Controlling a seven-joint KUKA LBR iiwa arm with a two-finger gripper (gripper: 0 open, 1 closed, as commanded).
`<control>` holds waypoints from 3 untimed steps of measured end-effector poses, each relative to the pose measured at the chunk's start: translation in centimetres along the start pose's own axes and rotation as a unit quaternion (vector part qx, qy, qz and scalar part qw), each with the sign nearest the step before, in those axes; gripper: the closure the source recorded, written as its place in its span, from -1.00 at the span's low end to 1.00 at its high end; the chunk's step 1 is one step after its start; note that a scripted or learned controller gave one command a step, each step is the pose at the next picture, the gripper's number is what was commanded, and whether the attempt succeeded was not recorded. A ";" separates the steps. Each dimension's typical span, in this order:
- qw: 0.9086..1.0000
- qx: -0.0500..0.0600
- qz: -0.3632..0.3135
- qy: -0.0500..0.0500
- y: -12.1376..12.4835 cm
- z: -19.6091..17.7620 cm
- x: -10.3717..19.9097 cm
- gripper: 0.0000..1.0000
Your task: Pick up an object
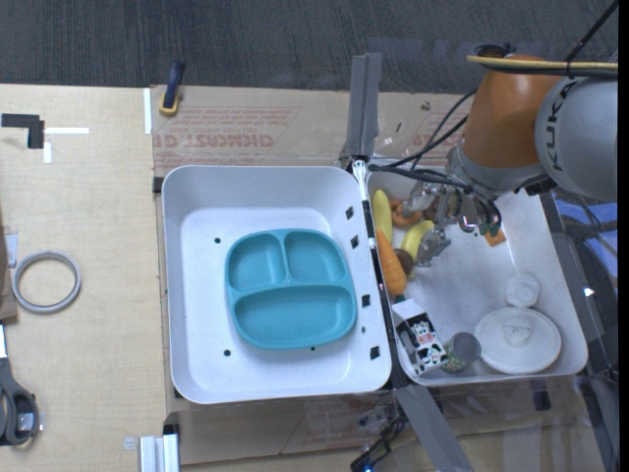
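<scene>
My gripper (433,238) hangs low over the upper left part of the right bin (546,226), under the orange wrist band. It is right beside a small yellow piece (416,237), and contact between them is unclear. A yellow banana (381,216) and an orange carrot (391,265) lie along that bin's left wall, just left of the gripper. A small orange item (494,233) peeks out to the gripper's right. Nearer the front lie a white plate (517,340), a white cup (521,290), a grey lid (463,345) and a black-and-white printed carton (421,342).
The left bin (179,264) holds a teal divided plate (291,289). On the bench to the left lie a grey tape ring (44,281) and scissors (16,413). A blue and yellow tool (174,88) rests on the cardboard behind the bins.
</scene>
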State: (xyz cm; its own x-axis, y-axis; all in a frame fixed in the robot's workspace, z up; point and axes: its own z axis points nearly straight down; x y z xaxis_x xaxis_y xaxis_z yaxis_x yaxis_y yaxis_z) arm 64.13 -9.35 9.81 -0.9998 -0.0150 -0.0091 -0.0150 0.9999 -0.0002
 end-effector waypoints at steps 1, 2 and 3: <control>0.999 0.000 -0.049 0.003 -6.3 0.5 6.9 -1.00; 1.000 0.000 0.019 0.002 -0.1 0.5 0.6 -1.00; 1.000 0.000 -0.007 0.003 -7.7 0.4 8.4 -1.00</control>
State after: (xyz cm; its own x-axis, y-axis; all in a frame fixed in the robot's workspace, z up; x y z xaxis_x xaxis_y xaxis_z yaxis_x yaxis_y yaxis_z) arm 55.82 -17.18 9.29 -0.9996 -0.0293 -0.0034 -0.0293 0.9996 -0.0011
